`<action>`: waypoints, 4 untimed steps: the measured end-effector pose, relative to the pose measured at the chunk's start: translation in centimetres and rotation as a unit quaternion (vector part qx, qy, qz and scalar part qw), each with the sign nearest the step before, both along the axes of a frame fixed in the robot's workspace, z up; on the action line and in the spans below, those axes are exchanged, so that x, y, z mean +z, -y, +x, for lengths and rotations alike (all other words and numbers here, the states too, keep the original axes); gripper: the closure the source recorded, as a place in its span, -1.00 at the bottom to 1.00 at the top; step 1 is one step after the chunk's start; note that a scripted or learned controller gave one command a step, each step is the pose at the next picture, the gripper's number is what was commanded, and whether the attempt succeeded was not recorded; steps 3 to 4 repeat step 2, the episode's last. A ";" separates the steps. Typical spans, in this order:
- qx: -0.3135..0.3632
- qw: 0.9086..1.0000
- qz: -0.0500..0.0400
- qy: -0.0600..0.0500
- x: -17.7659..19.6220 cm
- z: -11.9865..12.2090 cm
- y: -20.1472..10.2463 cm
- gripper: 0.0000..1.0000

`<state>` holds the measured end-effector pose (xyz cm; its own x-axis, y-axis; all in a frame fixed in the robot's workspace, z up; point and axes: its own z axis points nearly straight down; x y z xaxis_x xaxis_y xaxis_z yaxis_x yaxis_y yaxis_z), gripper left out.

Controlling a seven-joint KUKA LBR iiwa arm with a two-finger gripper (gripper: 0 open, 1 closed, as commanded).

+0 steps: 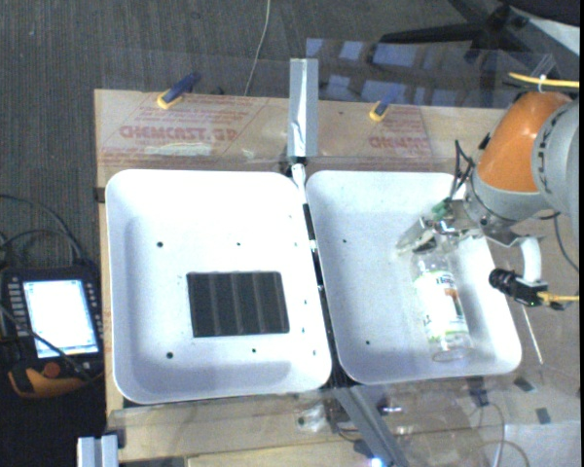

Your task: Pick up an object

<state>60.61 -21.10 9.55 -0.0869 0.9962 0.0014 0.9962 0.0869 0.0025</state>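
bench board (pixel 190 129): red print "CHEMCAST" | bottle (pixel 442 305) label: unreadable | pendant screen (pixel 55 316): blank

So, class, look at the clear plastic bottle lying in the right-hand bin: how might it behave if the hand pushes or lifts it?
The bottle lies on its side, so a sideways nudge would probably roll it. It looks clear and empty, so likely light, perhaps squashy under a firm squeeze. Its smooth plastic may slip from the hand.

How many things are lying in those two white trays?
2. A dark ribbed rectangular pad lies flat in the left tray; a clear plastic bottle lies on its side in the right tray, just below the robot's hand, which may hide something small.
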 end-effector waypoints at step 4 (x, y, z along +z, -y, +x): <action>-0.013 1.000 -0.001 -0.001 7.1 2.5 -2.6 1.00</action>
